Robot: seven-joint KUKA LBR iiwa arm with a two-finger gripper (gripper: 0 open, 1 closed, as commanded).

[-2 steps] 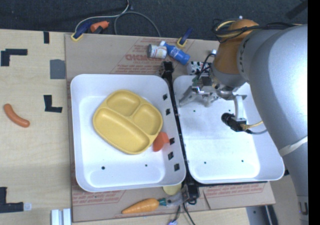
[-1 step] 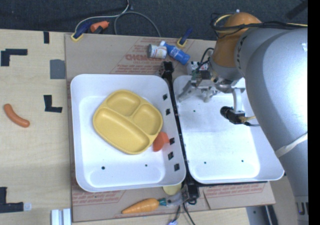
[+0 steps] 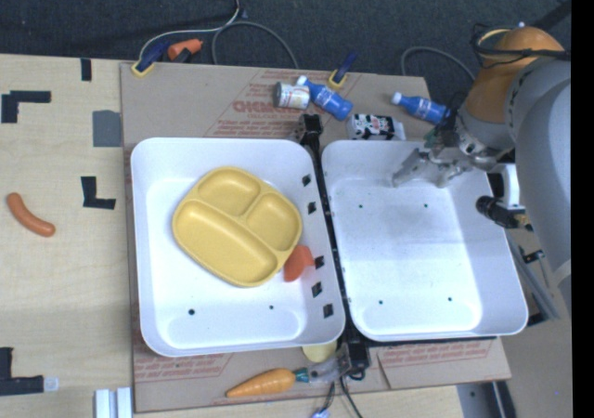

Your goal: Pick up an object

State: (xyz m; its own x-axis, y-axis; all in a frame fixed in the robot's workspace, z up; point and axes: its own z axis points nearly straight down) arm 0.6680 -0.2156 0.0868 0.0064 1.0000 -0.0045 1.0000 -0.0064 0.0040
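A yellow divided plate (image 3: 239, 224) lies in the left bin (image 3: 153, 295). A small orange-red piece (image 3: 297, 264) rests against the plate's right edge. My gripper (image 3: 422, 175) hangs over the far right corner of the right bin (image 3: 418, 314), well away from both objects. Its grey fingers (image 3: 403, 172) are spread open with nothing between them. The orange-banded arm (image 3: 501, 82) reaches in from the right behind it.
An orange carrot (image 3: 264, 382) lies on the cardboard in front of the bins. A sausage (image 3: 31, 215) sits on the wooden bench at far left. Blue clamps (image 3: 330, 99) and a black-and-white tag (image 3: 376, 126) line the bins' back edge.
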